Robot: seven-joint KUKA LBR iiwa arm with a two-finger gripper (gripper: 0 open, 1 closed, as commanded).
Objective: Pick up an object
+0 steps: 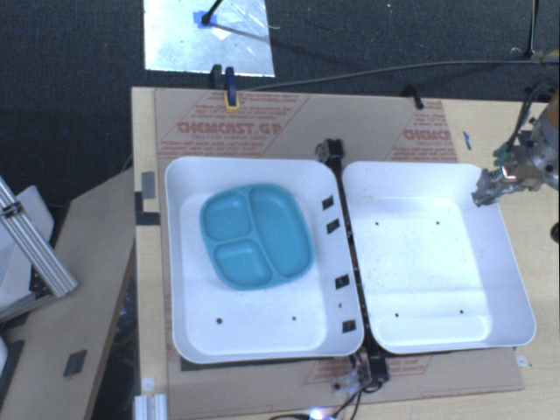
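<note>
Whether the jaws are apart or together I cannot tell — the gripper (486, 188) hangs over the right bin's (490, 322) far edge. The plate (256, 235) (blue, three-welled) lies flat in the left bin (188, 322), well apart.

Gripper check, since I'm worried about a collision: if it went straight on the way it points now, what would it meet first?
Probably the right bin: the gripper points down-left over its upper right rim. Height above it is unclear.
</note>
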